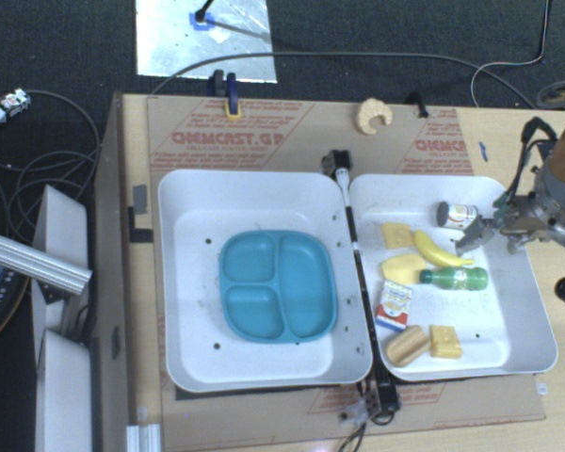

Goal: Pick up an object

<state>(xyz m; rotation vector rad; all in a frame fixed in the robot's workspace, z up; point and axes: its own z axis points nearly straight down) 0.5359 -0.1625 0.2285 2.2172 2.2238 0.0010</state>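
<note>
Nearest to the viewer in my right bin [537, 347], a brown bread roll [406, 345] and a yellow block [444, 341] lie just beside each other near the front wall. A small red and white carton [393, 307] sits a little farther back, close to the divider. None of these is under me, so I leave them alone.

Farther in, the green bottle [455, 278] lies on its side, with the banana [442, 251] just behind it and almost touching. A pale yellow lump [402, 270] rests to their left, and a flat yellow piece [395, 234] beyond that. My gripper [474, 236] hangs over the right end of the banana, slanting down from the right; whether it is spread or pressed together I cannot tell, and I see nothing caught in it.

The banana looks like my best target. I judge I should come straight down across its narrow width, not along its curve, and keep clear of the bottle, which would likely roll if nudged. The small can [460, 216] stands just behind my gripper, so a backward drift could knock it.

The left bin [184, 205] carries a blue divided plate [277, 284], well apart from my work.
</note>
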